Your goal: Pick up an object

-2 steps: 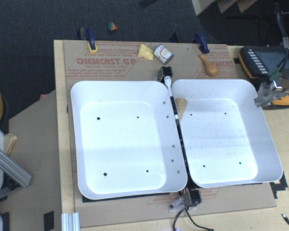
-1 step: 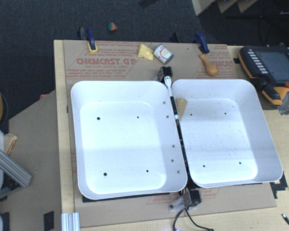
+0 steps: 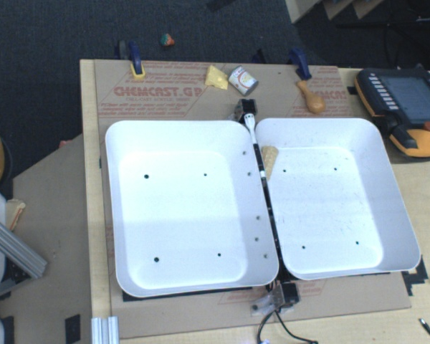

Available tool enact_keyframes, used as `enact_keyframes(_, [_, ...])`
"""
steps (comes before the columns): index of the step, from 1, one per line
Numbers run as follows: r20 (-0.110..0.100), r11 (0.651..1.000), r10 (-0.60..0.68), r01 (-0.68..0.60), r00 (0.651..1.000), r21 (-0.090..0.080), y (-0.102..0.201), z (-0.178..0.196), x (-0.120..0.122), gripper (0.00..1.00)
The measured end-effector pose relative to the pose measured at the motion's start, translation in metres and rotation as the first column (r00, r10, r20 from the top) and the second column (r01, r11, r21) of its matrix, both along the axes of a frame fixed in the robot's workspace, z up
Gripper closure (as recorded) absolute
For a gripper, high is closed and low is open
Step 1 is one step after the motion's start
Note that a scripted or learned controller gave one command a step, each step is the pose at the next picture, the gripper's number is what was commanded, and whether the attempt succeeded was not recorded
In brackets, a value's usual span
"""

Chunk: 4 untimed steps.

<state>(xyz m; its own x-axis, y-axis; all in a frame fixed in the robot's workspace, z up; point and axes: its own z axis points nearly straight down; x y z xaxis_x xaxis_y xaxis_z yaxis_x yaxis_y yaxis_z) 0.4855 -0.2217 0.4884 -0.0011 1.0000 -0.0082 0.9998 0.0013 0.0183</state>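
Two white bins sit side by side on the table (image 3: 100, 192). A small tan object (image 3: 269, 158), the one loose piece inside either bin, lies in the right bin (image 3: 387, 192), touching its left wall near the far corner. The left bin (image 3: 129, 264) sits just beside it. Beyond the bins, on the table's far edge, lie a yellow wedge (image 3: 216, 78), a small white block (image 3: 243, 80) and an orange-handled tool (image 3: 312, 99). A control pendant (image 3: 405, 106) rests at the far right.

Behind the bins: blue clamps (image 3: 135, 57) on the brown board (image 3: 165, 90); teach pendant (image 3: 403, 104) at far right; dark carpet (image 3: 50, 27) beyond.
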Motion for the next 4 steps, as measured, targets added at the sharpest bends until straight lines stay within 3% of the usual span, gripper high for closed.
enact_keyframes(1, [-0.026, 1.0, 0.007, -0.006, 1.0, 0.012, 0.072, -0.114, 0.043, 1.0])
enact_keyframes(2, [-0.009, 1.0, -0.006, 0.006, 1.0, 0.0, -0.004, -0.049, 0.05, 1.0])
enact_keyframes(3, [-0.028, 1.0, -0.002, 0.002, 1.0, 0.013, 0.019, -0.156, 0.009, 1.0])
enact_keyframes(4, [0.002, 1.0, -0.002, 0.002, 1.0, -0.002, -0.004, 0.04, -0.007, 1.0])
